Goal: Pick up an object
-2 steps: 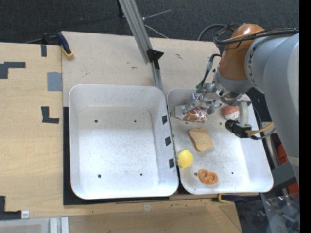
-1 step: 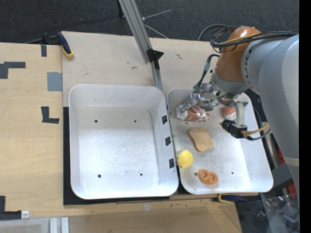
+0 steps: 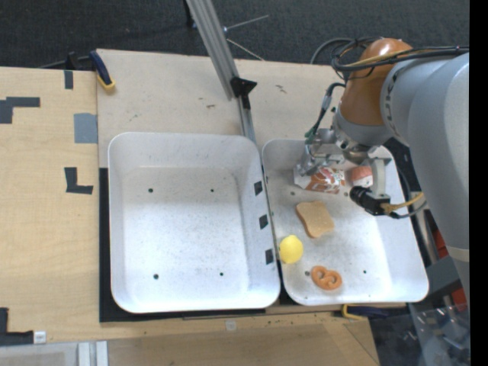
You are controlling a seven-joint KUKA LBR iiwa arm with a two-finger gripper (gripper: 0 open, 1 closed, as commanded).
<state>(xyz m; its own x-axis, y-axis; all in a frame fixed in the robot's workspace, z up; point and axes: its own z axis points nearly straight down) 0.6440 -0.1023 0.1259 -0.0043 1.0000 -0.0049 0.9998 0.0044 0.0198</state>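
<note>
My gripper [image 3: 316, 166] is low over the back of the right bin [image 3: 396, 269], the grey arm with its orange band coming in from the right. Right beneath and beside it lies a red-and-white object [image 3: 328, 180], touching or nearly touching the gripper; whether it is held cannot be seen. A small reddish piece [image 3: 361, 175] sits just to its right. Further forward in the same bin lie a tan bread slice [image 3: 315, 218], a yellow ball-like fruit [image 3: 290, 248] at the left wall, and a brown pretzel [image 3: 326, 277] near the front.
The left bin [image 3: 122, 204] stands beside the right one, with a dividing rim between them. A slanted metal rail [image 3: 217, 44] runs down from the back to the bins' junction. A black cable [image 3: 381, 204] loops near the wrist.
</note>
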